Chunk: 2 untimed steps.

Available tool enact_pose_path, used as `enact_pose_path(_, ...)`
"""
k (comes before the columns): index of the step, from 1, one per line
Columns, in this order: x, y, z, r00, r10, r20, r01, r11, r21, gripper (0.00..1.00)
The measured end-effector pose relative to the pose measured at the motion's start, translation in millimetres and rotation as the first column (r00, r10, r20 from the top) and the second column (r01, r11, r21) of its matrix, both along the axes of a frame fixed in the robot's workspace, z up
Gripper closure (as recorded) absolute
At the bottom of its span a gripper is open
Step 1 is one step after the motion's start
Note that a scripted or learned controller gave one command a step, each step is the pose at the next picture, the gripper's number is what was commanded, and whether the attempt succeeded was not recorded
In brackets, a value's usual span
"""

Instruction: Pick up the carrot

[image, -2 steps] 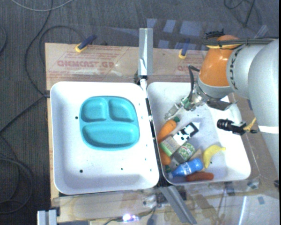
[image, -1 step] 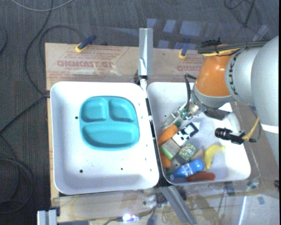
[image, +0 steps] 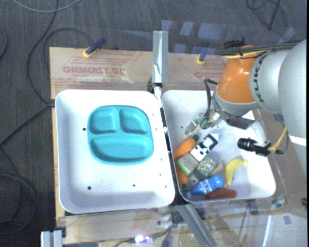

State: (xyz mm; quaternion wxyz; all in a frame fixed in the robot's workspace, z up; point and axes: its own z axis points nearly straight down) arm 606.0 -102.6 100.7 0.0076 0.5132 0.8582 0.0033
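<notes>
The carrot (image: 184, 148) is orange and lies near the left wall of the right bin (image: 260, 187), slanting up to the right among other toys. A second orange piece (image: 182, 177) sits just below it against the same wall. My gripper (image: 203, 139) reaches down from the orange-banded wrist (image: 237, 84) and hangs right beside the carrot's upper right end. Whether it touches the carrot I cannot tell.
Crowded below the carrot are a green-grey block (image: 196, 164), a blue bottle (image: 207, 184), a red sausage (image: 221, 193) and a yellow banana (image: 235, 169). A teal divided plate (image: 121, 134) lies in the left bin (image: 72, 189). The arm covers the right bin's upper right.
</notes>
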Motion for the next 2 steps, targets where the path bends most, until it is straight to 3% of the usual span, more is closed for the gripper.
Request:
enact_pose_path(1,-0.4,0.1,-0.5,1.0,0.0,-0.001,0.0,1.0,0.0,0.0)
enact_pose_path(2,-21.3,1.3,-10.3,0.998,0.059,0.001,-0.059,0.998,-0.003,0.0)
